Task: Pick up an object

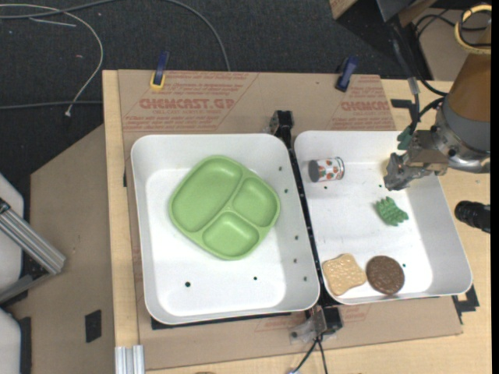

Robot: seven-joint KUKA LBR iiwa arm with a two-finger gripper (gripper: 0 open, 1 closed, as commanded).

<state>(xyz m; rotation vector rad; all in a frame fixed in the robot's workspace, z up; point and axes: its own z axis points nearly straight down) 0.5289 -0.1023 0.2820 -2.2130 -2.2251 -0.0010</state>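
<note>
From my seat the two bins, the left bin [156,170] and the right bin [437,240], look like smooth white plastic with a soft sheen. The green divided plate [224,206] reads as matt moulded plastic. I see a small can [327,170] with a dull metal end and a printed label. The green leafy piece [391,211] looks like ridged plastic. The cracker [344,273] has a pale, rough, speckled face; the brown cookie [385,274] is dark and grainy. The bench board [132,107] seems matt brown cardboard with red print. My gripper [396,174] looks like grey metal, dull, under an orange band [474,92] with a satin finish
</note>
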